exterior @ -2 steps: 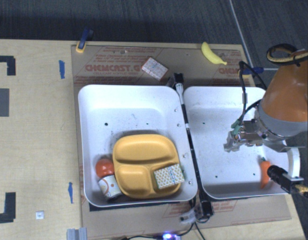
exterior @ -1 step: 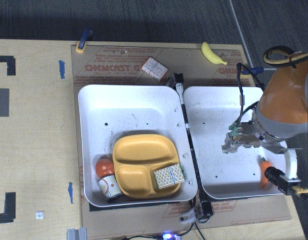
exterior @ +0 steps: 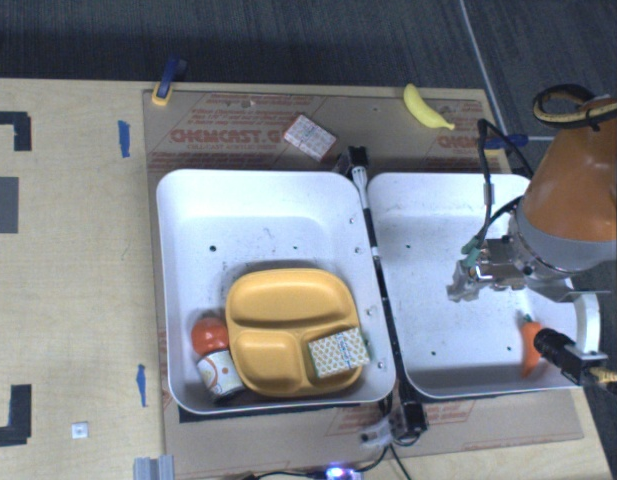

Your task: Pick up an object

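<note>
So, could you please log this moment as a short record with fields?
left bin: yellow divided tray, patterned sponge on the tray, red-and-white can beside the tray
right bin: gripper above the floor, orange object at the near right rim
behind bins: banana, small patterned block
held: nothing visible

arm: reaching in from right, orange band up | gripper (exterior: 466,280): low, pointing left

Two shallow white bins (exterior: 188,218), one yellow three-compartment plastic tray (exterior: 288,318), one patterned square packet (exterior: 338,353), one small orange-and-white can (exterior: 216,368), one yellow banana (exterior: 426,108)
</note>
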Controlling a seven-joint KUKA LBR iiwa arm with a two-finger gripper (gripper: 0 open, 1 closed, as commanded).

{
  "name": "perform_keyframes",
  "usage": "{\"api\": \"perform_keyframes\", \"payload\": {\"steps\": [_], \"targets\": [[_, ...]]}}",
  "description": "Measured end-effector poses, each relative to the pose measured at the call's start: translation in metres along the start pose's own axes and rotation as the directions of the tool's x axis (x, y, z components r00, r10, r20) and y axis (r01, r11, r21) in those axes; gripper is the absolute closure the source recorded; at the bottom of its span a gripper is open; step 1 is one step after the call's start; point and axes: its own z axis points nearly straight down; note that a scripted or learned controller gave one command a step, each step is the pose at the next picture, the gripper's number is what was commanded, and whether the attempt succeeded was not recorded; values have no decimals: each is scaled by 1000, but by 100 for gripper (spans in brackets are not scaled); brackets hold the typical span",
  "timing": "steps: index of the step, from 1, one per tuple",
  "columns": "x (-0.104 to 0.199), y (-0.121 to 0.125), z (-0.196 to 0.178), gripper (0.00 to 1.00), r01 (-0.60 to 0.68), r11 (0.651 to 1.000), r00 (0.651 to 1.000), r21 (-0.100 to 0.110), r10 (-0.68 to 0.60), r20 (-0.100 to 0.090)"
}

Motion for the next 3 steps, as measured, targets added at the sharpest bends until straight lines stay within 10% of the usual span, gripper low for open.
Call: {"api": "perform_keyframes", "payload": {"steps": [3], "targets": [[12,-1,13,100,1,1000,1000,4,-1,-1]]}}
